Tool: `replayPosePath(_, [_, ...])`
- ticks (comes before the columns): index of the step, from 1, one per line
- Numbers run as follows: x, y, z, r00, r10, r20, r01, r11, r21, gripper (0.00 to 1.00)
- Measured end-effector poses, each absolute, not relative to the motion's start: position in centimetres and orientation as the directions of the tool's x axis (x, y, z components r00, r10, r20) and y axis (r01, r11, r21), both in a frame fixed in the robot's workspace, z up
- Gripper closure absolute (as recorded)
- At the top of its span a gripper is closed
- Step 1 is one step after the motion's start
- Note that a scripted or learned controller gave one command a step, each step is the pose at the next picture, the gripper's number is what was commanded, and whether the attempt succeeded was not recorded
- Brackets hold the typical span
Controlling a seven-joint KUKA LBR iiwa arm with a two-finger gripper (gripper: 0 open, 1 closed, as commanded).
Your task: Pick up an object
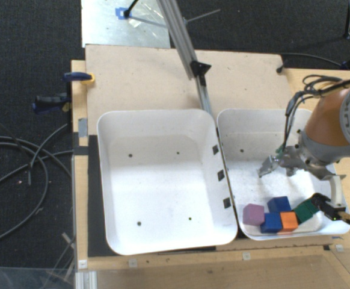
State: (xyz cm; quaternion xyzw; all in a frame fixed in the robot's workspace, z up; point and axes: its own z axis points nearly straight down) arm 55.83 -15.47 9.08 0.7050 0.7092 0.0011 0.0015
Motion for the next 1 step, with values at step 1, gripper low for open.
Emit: replayPosePath(1, [52.72, -13.78, 8.98, -0.002, 1.000, 0.001, 1.000, 0.002, -0.003, 0.00])
